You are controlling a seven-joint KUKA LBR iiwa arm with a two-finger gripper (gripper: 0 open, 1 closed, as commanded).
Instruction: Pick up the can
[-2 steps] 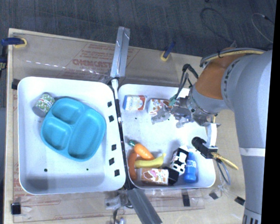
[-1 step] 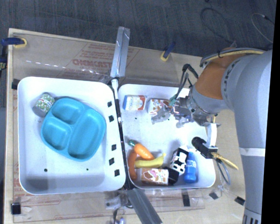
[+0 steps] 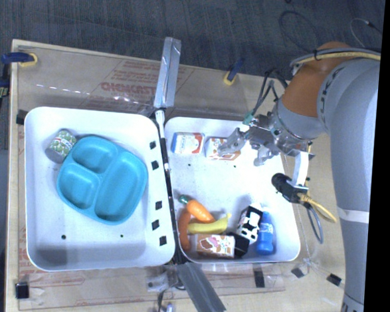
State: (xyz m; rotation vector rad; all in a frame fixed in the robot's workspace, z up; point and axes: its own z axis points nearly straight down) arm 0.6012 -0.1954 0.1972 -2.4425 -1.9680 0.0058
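Overhead, hovering at the back of the right bin (image 3: 288, 255): gripper (image 3: 239, 140), fingers spread apart, nothing between them. Just beneath and beside the fingertips, two small white cartons with red and blue print, one carton (image 3: 187, 143) to the left, the other carton (image 3: 220, 149) partly under the fingers; print too small to read. Well apart, in the left bin (image 3: 36, 241): can (image 3: 60, 144), greenish label, unreadable, lying at the back left corner, touching the edge of a blue divided plate (image 3: 103, 177). Heaped at the front of the right bin: orange carrot (image 3: 198, 211), yellow banana (image 3: 210, 226), brown box (image 3: 210, 245) with blurred lettering, black-and-white item (image 3: 249, 224), blue bottle (image 3: 265, 235). Faint mirrored red lettering on the board (image 3: 130, 82) behind the bins, not legible.
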